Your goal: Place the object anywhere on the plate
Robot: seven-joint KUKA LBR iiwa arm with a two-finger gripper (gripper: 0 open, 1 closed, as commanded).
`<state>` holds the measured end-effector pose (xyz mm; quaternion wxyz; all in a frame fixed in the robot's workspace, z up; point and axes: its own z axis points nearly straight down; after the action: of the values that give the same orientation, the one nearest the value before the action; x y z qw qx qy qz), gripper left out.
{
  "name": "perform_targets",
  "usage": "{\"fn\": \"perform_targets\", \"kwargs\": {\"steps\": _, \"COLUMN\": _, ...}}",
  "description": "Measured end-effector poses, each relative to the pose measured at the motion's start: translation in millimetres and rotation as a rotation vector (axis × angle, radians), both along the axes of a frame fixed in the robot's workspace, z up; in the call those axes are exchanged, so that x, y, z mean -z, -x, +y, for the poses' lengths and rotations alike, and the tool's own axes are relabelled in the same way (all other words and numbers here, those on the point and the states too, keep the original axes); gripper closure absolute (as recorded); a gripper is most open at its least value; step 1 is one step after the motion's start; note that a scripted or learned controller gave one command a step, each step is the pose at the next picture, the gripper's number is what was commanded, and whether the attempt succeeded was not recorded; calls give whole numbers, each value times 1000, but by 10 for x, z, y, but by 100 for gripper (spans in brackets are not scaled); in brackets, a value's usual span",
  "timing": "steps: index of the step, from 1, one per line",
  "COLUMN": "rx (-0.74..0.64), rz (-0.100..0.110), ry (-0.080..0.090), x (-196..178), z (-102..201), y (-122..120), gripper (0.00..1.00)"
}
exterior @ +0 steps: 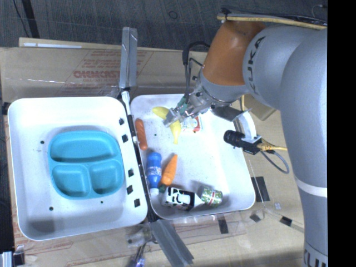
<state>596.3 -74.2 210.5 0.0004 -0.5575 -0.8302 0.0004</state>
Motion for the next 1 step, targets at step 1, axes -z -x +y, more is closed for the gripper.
{"fn": "perform_targets", "kwargs": {"steps": 1, "rx": -10, "rz": 5, "ry": 0, "x": 199, "z": 621, "y": 662, "gripper": 100}}
